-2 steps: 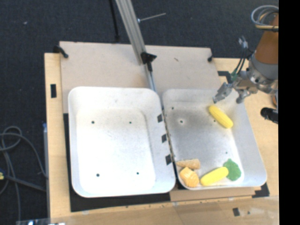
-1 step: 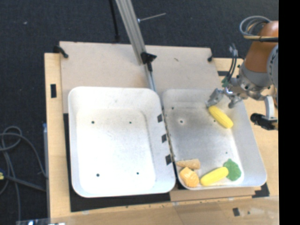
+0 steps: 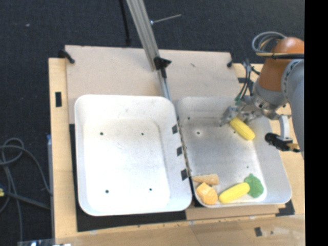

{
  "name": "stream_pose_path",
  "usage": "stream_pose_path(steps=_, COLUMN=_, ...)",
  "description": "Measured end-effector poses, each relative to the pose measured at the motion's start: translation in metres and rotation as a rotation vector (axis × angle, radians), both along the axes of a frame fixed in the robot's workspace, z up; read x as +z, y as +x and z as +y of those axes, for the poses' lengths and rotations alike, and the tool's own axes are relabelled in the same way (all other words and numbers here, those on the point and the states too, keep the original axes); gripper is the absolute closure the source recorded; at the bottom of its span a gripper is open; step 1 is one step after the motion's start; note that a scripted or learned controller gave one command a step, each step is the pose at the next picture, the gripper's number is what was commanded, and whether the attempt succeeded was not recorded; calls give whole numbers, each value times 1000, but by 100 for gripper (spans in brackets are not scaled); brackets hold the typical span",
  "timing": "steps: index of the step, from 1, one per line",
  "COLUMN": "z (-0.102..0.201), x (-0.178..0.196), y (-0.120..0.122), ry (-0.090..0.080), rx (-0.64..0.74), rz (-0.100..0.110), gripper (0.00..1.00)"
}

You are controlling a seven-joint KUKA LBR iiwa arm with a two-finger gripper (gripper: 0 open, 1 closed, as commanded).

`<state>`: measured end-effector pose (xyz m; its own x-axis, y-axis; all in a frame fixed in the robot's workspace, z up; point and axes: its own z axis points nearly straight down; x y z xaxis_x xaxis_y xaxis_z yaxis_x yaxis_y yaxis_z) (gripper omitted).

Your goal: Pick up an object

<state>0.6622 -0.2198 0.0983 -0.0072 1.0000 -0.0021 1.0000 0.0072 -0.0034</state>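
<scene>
My gripper [image 3: 237,116] hangs over the far part of the right bin [image 3: 225,158], reaching in from the right below the orange-banded wrist. A yellow corn-shaped piece [image 3: 243,129] lies slanted directly beneath the gripper's tip and touches or nearly touches it. Whether it is gripped is unclear. Along the bin's near edge lie a second yellow corn piece [image 3: 234,191], a green broccoli-like piece [image 3: 254,184], an orange wedge [image 3: 206,193] and a tan bread-like piece [image 3: 206,179].
The left bin [image 3: 128,152] sits beside the right one, divided by their touching rims. A slanted metal rail [image 3: 146,29] rises behind the bins. Black cables [image 3: 279,137] hang off the arm at the right bin's far right edge.
</scene>
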Motion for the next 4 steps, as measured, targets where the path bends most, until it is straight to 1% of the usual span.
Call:
stream_pose_path(steps=1, z=-2, x=16, y=2, ry=-5, rx=4, rz=-9, gripper=100)
stream_pose_path(steps=2, z=1, x=66, y=12, ry=0, rx=-2, rz=-12, gripper=100)
stream_pose_path(steps=3, z=-4, x=122, y=24, ry=-1, rx=0, rz=-12, gripper=100)
stream_pose_path(steps=4, z=-5, x=153, y=25, ry=0, rx=3, rz=-9, gripper=100)
